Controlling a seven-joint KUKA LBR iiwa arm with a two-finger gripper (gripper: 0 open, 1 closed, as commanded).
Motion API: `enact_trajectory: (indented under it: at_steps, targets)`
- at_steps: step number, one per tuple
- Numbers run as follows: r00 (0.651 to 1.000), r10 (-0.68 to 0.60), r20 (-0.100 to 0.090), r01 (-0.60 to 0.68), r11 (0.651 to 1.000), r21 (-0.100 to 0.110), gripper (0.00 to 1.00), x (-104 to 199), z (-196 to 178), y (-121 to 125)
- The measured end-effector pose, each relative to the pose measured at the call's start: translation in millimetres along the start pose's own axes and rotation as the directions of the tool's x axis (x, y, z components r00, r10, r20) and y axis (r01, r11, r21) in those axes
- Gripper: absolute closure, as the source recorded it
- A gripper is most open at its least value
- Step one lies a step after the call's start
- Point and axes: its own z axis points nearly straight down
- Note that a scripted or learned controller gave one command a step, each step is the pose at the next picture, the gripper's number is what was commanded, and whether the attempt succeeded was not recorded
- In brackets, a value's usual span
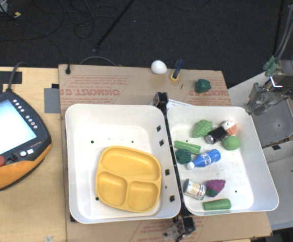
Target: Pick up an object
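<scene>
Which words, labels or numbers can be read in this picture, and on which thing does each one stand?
Red print on the cardboard sheet behind the bins stands upside down; its letters are too blurred to read with certainty.
Label on the small can in the right bin: too small to read.
Label on the blue bottle: too small to read.
Buttons on the teach pendant: marks unreadable.

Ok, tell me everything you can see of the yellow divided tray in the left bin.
The yellow divided plastic tray lies flat, open side up, in the shallow white left bin, toward its near right corner. It has rounded corners and three compartments: one long one across the far side and two smaller ones on the near side. It looks smooth and matte. Its right edge sits close to the bin's right wall.
</scene>
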Motion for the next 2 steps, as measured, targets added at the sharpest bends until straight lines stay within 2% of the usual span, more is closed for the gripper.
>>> enact_trajectory:
  at_steps: [1, 2]
  targets:
    - [1.0, 0.012, 0.002, -0.012, 0.999, 0.03, 1.0, -12, 179, 10]
    - [1.0, 0.006, 0.0, -0.006, 1.0, 0.008, 1.0, 48, 97, -2]
